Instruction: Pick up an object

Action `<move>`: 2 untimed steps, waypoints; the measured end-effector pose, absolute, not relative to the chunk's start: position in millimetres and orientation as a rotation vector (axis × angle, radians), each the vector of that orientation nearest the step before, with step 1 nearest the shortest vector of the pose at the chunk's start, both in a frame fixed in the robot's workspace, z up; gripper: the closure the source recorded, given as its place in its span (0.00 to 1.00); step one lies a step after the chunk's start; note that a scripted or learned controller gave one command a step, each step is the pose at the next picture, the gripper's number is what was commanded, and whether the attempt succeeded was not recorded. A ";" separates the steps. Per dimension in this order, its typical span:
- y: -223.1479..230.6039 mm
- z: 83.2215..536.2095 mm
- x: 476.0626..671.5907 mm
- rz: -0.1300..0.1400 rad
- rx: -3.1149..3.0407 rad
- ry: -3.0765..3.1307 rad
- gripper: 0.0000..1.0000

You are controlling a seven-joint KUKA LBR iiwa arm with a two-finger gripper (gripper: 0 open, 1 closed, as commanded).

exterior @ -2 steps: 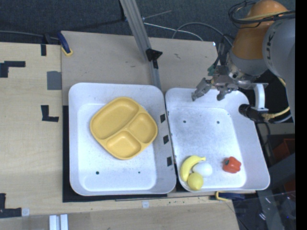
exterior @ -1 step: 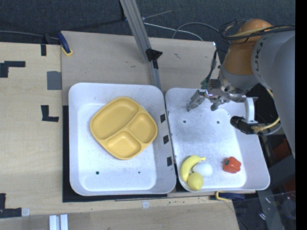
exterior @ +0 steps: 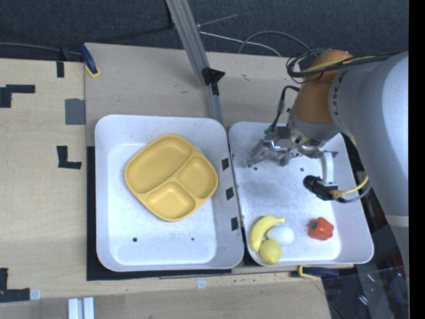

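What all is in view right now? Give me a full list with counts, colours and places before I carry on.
bins: 2, white, side by side on the bench
divided plate: 1, yellow, three compartments, in the left bin
banana: 1, yellow, near front edge of the right bin
egg-like ball: 1, white, touching the banana
lemon: 1, yellow, just in front of the banana
pepper-like item: 1, red, right bin, to the right of the ball
metal bar: 1, grey, slanting down to the gap between the bins
arm: 1, grey with orange band, entering from the right
end effector: 1, metal, low over the back of the right bin, away from the objects
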State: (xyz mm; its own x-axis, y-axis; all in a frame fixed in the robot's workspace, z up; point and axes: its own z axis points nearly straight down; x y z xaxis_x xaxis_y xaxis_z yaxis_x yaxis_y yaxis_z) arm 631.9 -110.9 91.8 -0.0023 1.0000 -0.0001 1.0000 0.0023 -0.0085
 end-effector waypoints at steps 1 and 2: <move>-110.2 106.0 633.9 0.002 -2.216 -2.224 1.00; -116.8 166.3 631.5 -0.004 -2.224 -2.225 1.00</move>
State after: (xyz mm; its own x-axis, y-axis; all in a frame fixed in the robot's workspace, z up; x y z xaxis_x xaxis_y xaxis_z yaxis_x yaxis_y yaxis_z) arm 631.5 -116.8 166.3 -0.0007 1.0000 -0.0012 1.0000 0.0007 0.0049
